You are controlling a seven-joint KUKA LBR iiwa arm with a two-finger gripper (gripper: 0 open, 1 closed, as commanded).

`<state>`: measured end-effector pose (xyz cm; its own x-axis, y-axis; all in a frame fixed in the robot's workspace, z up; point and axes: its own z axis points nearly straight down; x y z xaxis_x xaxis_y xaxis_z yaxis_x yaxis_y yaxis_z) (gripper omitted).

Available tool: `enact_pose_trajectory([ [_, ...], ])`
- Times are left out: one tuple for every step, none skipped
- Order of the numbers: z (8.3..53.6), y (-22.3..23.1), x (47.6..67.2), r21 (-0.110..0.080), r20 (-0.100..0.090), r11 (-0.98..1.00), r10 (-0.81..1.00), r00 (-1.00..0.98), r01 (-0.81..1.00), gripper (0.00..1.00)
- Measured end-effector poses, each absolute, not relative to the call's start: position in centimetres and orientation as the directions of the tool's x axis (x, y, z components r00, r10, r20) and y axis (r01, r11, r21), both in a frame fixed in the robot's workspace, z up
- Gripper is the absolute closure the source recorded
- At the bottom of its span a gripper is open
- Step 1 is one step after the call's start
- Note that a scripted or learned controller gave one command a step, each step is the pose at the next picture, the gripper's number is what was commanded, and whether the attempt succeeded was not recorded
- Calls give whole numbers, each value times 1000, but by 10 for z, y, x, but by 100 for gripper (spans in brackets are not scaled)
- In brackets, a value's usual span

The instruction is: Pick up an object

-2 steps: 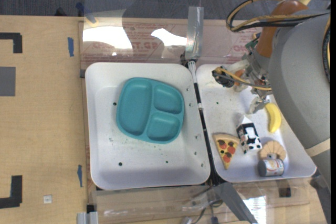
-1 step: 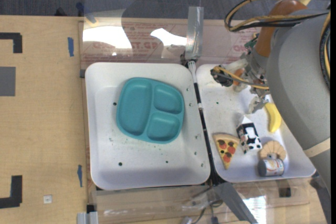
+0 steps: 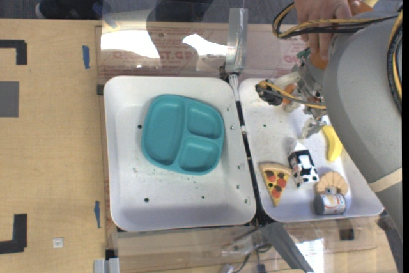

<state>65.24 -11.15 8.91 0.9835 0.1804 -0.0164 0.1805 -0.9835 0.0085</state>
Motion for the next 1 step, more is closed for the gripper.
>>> enact_pose_trajectory([
  [90, -112, 654, 5, -21, -983, 186, 982, 186, 0],
])
